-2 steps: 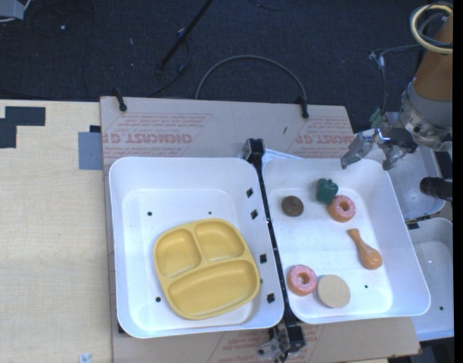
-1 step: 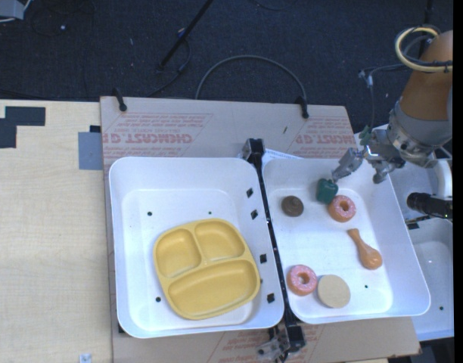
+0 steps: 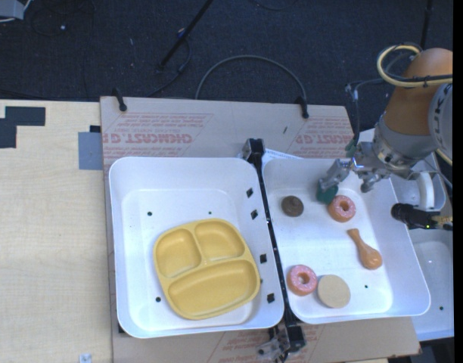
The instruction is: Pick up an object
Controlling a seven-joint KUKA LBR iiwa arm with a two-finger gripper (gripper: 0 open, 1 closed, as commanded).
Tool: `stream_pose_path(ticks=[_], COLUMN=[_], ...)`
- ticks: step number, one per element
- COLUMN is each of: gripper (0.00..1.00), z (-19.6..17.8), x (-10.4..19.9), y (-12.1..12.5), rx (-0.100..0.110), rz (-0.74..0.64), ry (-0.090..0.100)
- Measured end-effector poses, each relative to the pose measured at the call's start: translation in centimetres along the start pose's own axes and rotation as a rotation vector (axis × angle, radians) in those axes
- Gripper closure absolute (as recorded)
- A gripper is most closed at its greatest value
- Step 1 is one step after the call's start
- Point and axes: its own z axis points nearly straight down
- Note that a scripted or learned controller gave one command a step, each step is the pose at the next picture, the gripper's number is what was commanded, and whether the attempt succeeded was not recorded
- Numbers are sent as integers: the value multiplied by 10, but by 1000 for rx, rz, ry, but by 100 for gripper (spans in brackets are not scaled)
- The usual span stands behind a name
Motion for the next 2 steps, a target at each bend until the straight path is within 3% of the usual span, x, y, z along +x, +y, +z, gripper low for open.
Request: stream_pose_path(ticks=[1, 2], gripper=[0, 100], z=[63, 49], x=[6, 6], y=[-3, -2], rx=[2, -2], rz=[0, 0], ry=[1, -1])
